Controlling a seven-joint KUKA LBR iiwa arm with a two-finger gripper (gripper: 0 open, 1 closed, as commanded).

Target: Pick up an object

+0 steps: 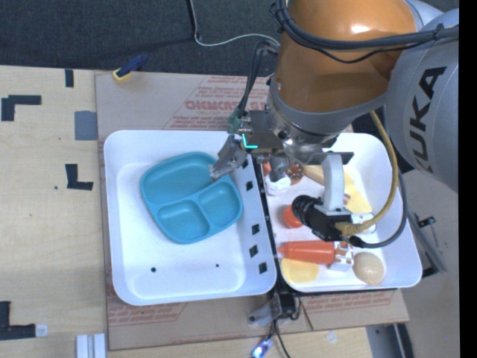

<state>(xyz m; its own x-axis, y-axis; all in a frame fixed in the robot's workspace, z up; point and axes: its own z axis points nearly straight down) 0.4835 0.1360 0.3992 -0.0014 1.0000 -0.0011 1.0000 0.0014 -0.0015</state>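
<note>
A pale wooden bench (45, 222) carries black angular marks (74, 176) and a sheet of brown cardboard (171, 103) with red print. Behind it lies dark grey carpet-like floor (89, 13), crossed by a thin pale cable (195, 21). A blue-and-yellow clip (130, 66) sits at the cardboard's far corner. Light is even.

Arm (350, 58) over right bin (402, 274) contents.
</note>
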